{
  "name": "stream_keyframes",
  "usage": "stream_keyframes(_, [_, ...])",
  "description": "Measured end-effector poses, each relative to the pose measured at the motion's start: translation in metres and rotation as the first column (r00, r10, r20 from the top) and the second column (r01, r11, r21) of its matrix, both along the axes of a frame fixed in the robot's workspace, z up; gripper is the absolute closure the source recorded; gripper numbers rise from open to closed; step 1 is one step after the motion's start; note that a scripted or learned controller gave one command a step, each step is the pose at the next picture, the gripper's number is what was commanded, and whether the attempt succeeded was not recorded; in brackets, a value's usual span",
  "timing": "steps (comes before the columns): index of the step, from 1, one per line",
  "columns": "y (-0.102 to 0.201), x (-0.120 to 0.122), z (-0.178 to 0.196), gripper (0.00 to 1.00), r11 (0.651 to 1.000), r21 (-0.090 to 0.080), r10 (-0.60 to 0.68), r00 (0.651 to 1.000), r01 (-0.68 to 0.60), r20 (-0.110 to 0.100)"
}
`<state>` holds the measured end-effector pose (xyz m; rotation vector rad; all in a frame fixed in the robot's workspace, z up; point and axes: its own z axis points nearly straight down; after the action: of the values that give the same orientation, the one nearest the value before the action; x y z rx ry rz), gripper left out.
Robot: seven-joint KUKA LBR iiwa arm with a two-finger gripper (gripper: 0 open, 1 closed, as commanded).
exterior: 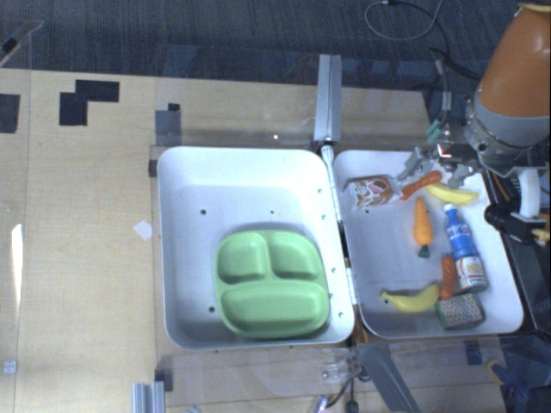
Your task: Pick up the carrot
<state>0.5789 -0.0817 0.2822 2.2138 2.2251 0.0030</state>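
One carrot [421,224] lies mid right bin [372,304], clear of the tool [437,169] at the far rim. Tool state unreadable. Best descend centered, straddling its orange body.

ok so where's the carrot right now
The carrot lies in the right bin, near its middle, pointing up and down, just left of the blue-capped bottle and below the gripper.
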Motion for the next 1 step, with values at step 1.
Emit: stream_keyframes(1, [-0.072, 0.037, 0.0659, 0.0, 0.997, -0.002, 0.072, 0.997, -0.072, 0.005])
